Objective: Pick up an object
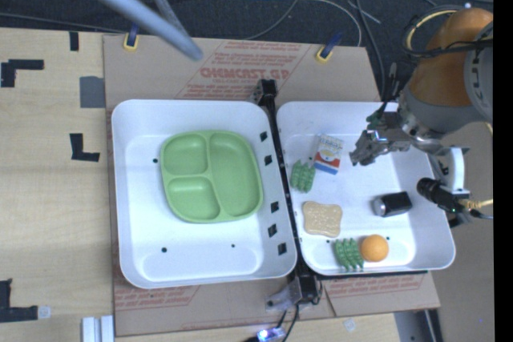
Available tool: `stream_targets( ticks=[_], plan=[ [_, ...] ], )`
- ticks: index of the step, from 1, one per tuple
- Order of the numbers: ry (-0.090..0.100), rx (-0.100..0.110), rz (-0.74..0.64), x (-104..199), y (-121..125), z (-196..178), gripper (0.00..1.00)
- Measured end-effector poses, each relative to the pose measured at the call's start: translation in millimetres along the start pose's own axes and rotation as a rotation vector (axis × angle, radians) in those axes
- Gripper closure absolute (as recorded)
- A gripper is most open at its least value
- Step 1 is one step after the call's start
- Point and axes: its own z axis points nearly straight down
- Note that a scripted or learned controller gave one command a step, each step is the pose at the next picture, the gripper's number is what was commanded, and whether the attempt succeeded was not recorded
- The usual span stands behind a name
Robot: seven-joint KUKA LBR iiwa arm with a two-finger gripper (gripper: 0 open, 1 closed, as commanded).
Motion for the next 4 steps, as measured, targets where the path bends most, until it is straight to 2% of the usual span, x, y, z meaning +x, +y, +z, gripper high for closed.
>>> stream_targets(
  ticks=[1, 2, 4],
  plan=[
    [0.001, 0.004, 0.001, 0, 0, -1, 1.00],
    [0.002, 0.005, -0.004, 53, 4, 7, 1.00],
    [0.001, 0.004, -0.003, 150, 3, -15, 1.00]
  ],
)
